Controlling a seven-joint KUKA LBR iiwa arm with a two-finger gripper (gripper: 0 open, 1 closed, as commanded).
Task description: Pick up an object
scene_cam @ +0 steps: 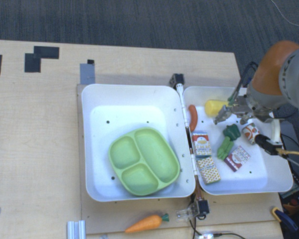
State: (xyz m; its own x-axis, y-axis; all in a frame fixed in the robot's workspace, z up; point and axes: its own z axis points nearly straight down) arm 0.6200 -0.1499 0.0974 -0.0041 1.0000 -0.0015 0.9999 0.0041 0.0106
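Now the gripper (224,115) hovers in the right bin (276,185), near the yellow toy (214,106), grasping nothing, jaws parted; next it needs to descend and close.

In the left bin (89,133) we see open floor along the far and left sides of the green tray (143,160). The right bin (284,183) is crowded: a yellow toy (214,106), a sausage (193,117), a green vegetable (228,141) and small packets (205,158) lie close together, and the arm (276,78) hangs over its far right side. Its near right corner is bare.
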